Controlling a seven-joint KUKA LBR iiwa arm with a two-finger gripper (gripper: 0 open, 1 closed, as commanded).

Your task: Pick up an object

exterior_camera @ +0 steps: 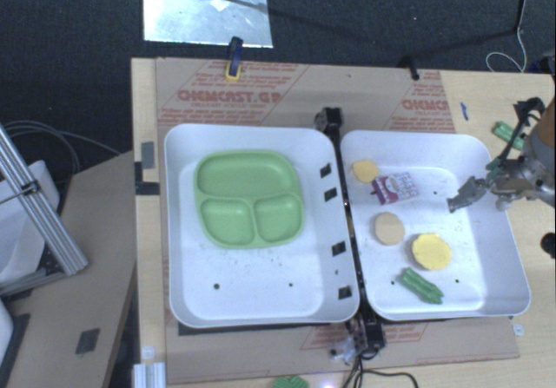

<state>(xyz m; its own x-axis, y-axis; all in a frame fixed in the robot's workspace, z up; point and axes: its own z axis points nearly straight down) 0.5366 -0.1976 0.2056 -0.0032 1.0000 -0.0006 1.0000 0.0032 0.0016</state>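
The right bin [486,291] holds a small yellow round piece [365,171], a red and white packet [395,187], a tan round piece [388,227], a yellow disc [431,251] and a green pod-shaped piece [421,285]. My gripper [460,198] reaches in from the right edge over the bin's right part, to the right of the packet and above the yellow disc. I see nothing between its fingers. Whether they are open or shut is too small to tell.
The left bin [182,291] holds a green divided plate [249,198]. Black clips run along the seam [339,221] between the two bins. The bench edge lies close in front of both bins, and a cable crosses the dark floor behind.
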